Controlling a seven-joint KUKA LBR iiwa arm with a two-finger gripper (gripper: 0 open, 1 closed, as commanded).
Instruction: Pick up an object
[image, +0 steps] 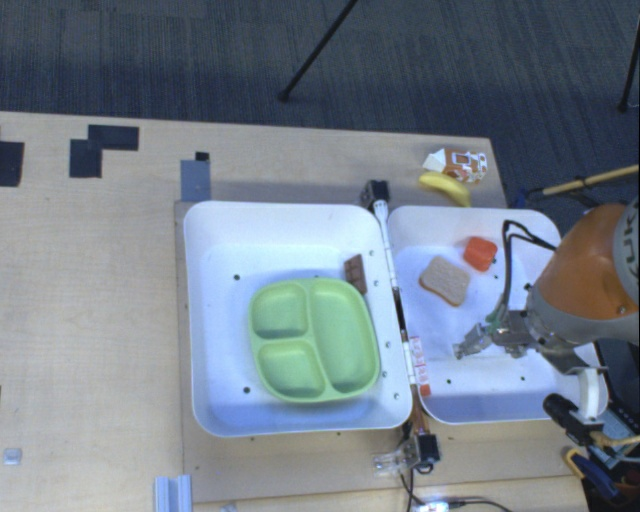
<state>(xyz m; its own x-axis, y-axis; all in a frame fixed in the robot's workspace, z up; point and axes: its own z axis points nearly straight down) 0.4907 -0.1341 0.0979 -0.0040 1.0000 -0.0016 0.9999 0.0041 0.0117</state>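
In the right bin (500, 395) a tan toy slice of bread (445, 279) lies near the middle, with a small orange-red block (480, 252) just behind it to the right. My gripper (478, 338) hangs low over the bin floor, in front of and slightly right of the bread, pointing left. It is open and nothing sits between its fingers. The grey arm with its orange band (590, 275) comes in from the right over the bin's right side.
The left bin (215, 300) holds a green divided plate (313, 339), with a small brown piece (354, 268) at the plate's far right edge. A yellow toy banana (444, 186) and a small packet (461, 162) lie on the bench behind the right bin.
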